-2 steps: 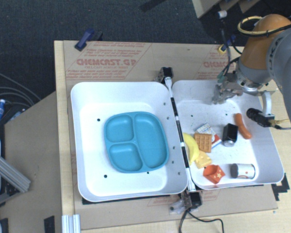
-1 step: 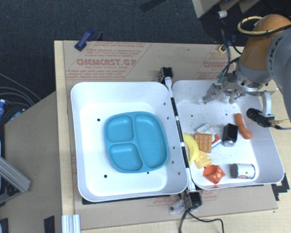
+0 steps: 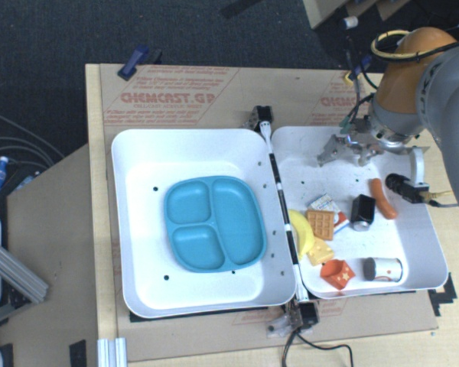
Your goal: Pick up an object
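Objects for picking, among them an orange sausage (image 3: 383, 197) and a waffle (image 3: 320, 224), lay clustered at the right bin's (image 3: 310, 140) near side while the end effector (image 3: 350, 147), fingers spread and grasping nothing, hovered over its bare far end, apparently searching.

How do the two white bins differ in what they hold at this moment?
The left bin holds one thing, a blue divided tray; the right bin holds several small items, among them a banana and a hot dog. The gripper is over the right bin, not the left. Both are shallow and white.
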You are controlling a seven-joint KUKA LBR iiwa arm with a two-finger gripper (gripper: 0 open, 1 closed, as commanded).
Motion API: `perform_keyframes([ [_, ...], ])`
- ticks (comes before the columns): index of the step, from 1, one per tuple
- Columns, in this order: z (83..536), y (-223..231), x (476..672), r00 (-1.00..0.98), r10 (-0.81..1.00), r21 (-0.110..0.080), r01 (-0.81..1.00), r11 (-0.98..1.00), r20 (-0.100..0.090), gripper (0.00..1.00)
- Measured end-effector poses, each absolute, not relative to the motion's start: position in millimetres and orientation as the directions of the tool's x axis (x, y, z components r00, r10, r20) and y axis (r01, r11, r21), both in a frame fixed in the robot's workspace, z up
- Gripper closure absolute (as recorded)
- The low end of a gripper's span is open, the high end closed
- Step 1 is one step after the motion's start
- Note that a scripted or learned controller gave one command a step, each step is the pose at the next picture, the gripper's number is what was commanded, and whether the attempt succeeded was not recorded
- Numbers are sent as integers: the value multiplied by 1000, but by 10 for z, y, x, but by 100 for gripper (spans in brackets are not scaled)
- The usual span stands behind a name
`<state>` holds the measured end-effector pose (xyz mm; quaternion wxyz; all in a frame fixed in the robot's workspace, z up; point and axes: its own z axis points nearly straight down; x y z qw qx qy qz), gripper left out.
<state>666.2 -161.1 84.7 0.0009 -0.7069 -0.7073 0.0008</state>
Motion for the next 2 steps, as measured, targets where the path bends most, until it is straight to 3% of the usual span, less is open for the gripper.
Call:
perform_keyframes([
  [2,850,-1561,6665,0,1000,-1,1000,0,0,0],
])
